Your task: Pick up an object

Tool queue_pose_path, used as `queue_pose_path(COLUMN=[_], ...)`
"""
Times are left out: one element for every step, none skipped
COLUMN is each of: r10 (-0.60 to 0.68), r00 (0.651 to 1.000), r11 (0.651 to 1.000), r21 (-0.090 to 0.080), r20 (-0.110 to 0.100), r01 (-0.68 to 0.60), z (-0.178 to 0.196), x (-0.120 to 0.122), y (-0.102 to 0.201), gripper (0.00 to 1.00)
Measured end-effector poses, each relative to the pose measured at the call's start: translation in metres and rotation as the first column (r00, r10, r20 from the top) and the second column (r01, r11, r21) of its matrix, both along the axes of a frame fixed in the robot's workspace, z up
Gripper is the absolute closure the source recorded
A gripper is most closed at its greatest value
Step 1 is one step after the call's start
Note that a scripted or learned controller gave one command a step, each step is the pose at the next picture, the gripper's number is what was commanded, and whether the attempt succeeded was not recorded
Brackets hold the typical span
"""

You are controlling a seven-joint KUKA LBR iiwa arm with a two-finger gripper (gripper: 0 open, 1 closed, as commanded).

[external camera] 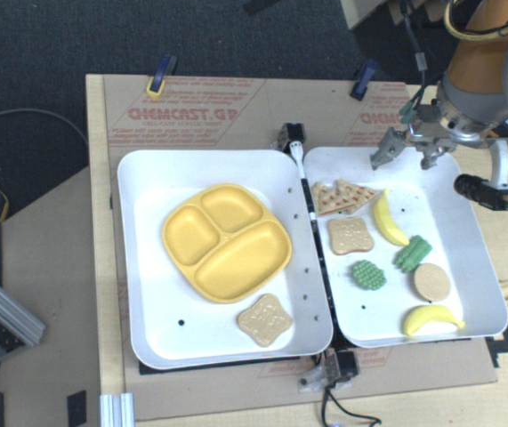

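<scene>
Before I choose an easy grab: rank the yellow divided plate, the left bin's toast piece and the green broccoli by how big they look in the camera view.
1. Yellow divided plate, clearly largest.
2. Toast piece.
3. Green broccoli, smallest.

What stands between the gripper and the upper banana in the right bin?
Nothing visible does. The gripper hangs with fingers open over the far end of the right bin, and bare bin floor separates it from the upper banana. The waffle pieces lie to the side.
</scene>
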State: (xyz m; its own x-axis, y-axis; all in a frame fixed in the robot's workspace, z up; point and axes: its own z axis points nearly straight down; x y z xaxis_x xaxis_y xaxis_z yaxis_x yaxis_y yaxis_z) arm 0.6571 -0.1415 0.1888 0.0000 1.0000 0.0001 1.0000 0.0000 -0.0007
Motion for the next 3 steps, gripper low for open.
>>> queue_pose_path(r10=[-0.006, -0.001, 0.006], r00=[1.000, 1.000, 1.000], r11=[1.000, 1.000, 1.000], r21=[0.002, -0.001, -0.001], r20=[-0.012, 0.004, 0.008], r01=[0.006, 0.001, -0.006], z=[-0.110, -0.092, -0.036], x=[-0.061, -0.055, -0.028], y=[-0.038, -0.035, 0.018], gripper=[0.00, 1.00, 1.00])
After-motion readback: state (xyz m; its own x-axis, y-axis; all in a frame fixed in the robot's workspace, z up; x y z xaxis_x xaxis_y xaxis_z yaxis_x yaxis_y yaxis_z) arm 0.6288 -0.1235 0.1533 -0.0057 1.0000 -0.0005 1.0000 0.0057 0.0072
